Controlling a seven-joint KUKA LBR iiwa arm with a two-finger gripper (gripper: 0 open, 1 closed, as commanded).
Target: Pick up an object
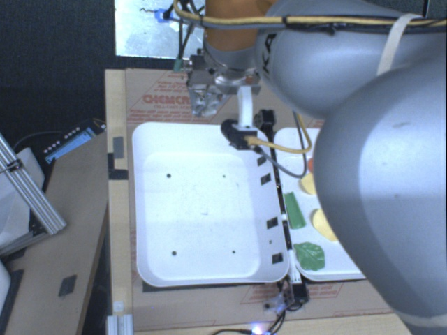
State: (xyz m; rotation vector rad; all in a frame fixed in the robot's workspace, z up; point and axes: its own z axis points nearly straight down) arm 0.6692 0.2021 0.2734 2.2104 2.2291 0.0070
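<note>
Camera view has the gripper (202, 102) above the left bin's (150, 208) far edge; whether it is spread or pressed together I cannot tell. Down to its right, in the right bin (288, 139), lie a green strip (294, 211), a green lump (310, 255) and yellow pieces (309, 184). These look light, stiff and slick, best pinched across their narrow sides.

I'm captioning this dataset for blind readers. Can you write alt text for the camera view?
A large grey robot arm with an orange band reaches in from the right, its gripper above the far edge of the left white bin. The right bin, partly hidden by the arm, holds green pieces and yellow pieces.

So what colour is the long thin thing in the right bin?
Green, clearest in the camera view.
</note>
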